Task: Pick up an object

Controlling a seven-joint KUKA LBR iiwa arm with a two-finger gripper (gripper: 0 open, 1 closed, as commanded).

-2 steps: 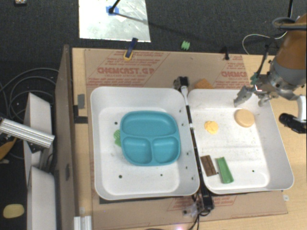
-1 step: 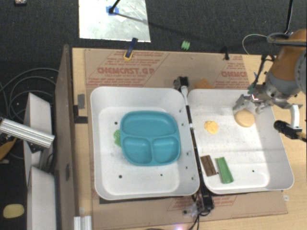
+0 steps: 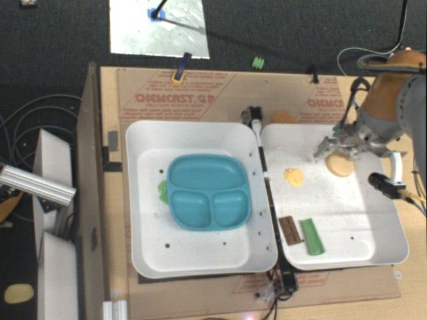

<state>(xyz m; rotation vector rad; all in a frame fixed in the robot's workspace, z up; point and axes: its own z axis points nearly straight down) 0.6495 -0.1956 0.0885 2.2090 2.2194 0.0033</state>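
Fingers point(image 3: 323, 150) of the gripper point(image 3: 341, 153) are seen spread wide, with nothing held between them. Two white bins are set side by side: the left bin point(image 3: 143, 245) is occupied by a teal divided plate point(image 3: 208, 191), beside whose left edge a small green piece point(image 3: 162, 191) is partly hidden. In the right bin point(image 3: 380, 245), a green block point(image 3: 311, 236) and a brown bar point(image 3: 289, 230) are laid side by side near the front wall; a tan round object point(image 3: 341, 167) is found just beneath the gripper, and a yellow lump point(image 3: 293, 176) is placed to its left
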